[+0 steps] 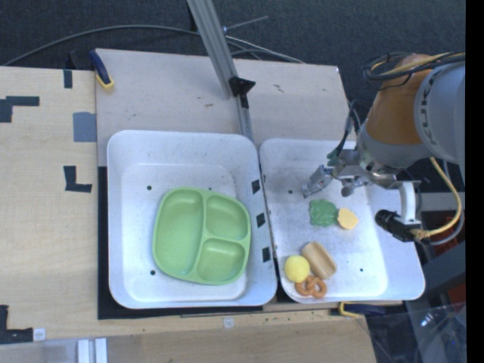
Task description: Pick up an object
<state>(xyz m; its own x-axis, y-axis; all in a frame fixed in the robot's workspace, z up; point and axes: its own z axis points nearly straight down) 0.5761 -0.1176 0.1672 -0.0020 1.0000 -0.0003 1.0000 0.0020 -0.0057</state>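
Overall, at inspection the left bin [121,203] held one item, a green divided plate [202,235] lying flat near its middle; it was broad, shallow and, by judgement, stiff plastic with no edge a narrow two-finger grasp could easily close on from above, so it rated as a poor candidate. The right bin [401,278] held the small pieces. At its near edge lay a yellow lemon-like ball [296,268], just beside a tan bread-roll piece [321,259], with a small orange pretzel [311,286] touching or nearly touching both; these were crowded together, and fingers descending on one would likely nudge its neighbours. Farther in, about mid-bin, sat a green leafy piece [323,212] with a small yellow wedge [347,218] just beside it on the right. All appeared to be toy food: light, probably hard or slightly rubbery, and inclined to slide on the smooth white floor. The green leafy piece was judged the likeliest target, best taken across its narrower width, though the wedge at its right could obstruct one finger. The gripper [327,180] hung just beyond that piece, toward the far side, with its two fingers apart and nothing between them. A grey pole [215,40] slanted in from the far side to the divide between bins, clear of the objects.
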